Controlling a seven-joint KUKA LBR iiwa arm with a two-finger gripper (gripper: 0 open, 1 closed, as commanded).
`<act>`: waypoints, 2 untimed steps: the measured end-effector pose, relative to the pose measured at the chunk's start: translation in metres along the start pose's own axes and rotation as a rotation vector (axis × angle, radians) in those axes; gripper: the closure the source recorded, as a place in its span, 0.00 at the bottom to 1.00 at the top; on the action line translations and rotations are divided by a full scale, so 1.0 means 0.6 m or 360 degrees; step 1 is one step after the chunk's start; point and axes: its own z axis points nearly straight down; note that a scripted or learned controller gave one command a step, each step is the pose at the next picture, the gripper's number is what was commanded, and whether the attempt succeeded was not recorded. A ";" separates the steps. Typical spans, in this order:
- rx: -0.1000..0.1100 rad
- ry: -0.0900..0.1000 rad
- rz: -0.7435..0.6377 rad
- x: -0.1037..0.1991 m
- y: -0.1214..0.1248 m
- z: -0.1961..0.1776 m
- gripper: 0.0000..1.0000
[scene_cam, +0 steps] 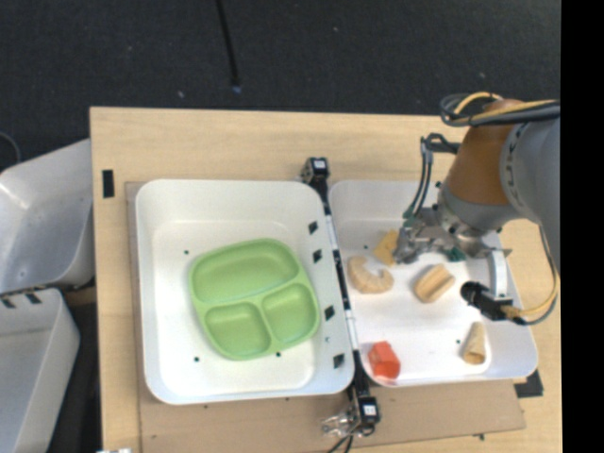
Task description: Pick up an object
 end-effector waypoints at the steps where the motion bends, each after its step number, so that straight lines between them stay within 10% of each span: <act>1: -0.0006 -0.0001 0.0001 -0.008 0.000 -0.107 1.00; 2: -0.0002 0.0000 -0.0011 -0.011 0.002 -0.186 1.00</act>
